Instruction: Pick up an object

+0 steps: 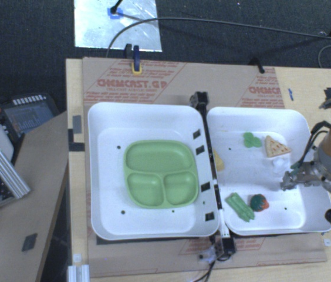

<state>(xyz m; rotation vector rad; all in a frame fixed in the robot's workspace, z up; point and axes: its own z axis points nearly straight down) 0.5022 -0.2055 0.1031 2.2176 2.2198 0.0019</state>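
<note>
Camera view, step: I read this as the approach. The gripper (287,183) sits low over the right bin (297,121), near its right wall, and I see nothing between its fingers.
Arm: it comes in from the right edge, grey with the orange band just at the frame's edge.
Fingers: too dark and small for me to judge the gap, so I cannot tell their spread.
Nearest target: the pizza slice (276,147), in the right bin's far right part, just beyond the gripper and apart from it.
Other candidates: a green lump (251,140) just left of the slice; a strawberry (259,202) and a green pod (239,207) near the bin's front edge, just beside each other; a small yellow piece (219,162) against the left wall.
Next move, my judgement: pick one item, centre the fingers over it, descend and close. The strawberry and pod lie close, so a grasp there risks nudging both.
Left bin (104,122): holds a green divided plate (161,173), centred, its three compartments bare.
</note>
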